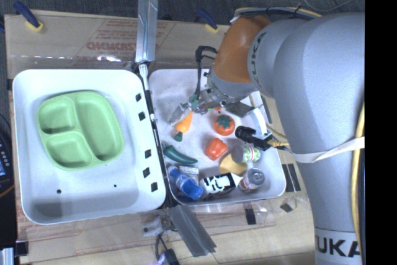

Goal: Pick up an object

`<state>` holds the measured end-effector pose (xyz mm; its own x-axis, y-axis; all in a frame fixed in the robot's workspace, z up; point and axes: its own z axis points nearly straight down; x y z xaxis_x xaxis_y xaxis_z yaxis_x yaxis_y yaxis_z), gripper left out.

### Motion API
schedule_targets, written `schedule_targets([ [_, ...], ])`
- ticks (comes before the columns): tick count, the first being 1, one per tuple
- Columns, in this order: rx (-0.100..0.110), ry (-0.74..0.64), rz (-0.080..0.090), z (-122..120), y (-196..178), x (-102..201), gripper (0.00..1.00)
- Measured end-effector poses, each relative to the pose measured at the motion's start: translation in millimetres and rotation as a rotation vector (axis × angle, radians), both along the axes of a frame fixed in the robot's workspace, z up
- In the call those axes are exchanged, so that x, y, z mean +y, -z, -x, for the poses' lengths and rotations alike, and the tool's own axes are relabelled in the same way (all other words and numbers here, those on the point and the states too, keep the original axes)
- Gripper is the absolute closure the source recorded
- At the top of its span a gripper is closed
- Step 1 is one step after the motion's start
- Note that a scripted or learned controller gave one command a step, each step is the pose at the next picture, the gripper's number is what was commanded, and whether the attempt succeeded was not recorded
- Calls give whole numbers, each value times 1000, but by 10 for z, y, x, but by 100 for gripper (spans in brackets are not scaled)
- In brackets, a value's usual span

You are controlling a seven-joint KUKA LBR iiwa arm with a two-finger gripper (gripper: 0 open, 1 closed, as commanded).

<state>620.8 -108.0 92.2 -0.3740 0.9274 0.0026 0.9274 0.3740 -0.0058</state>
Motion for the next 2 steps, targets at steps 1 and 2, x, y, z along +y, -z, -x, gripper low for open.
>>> schedule_targets([
  [1, -2, -6, 0, -12, -114, 11, 100],
  [2, -7, 124, 1, 69, -1089, 205, 100],
])
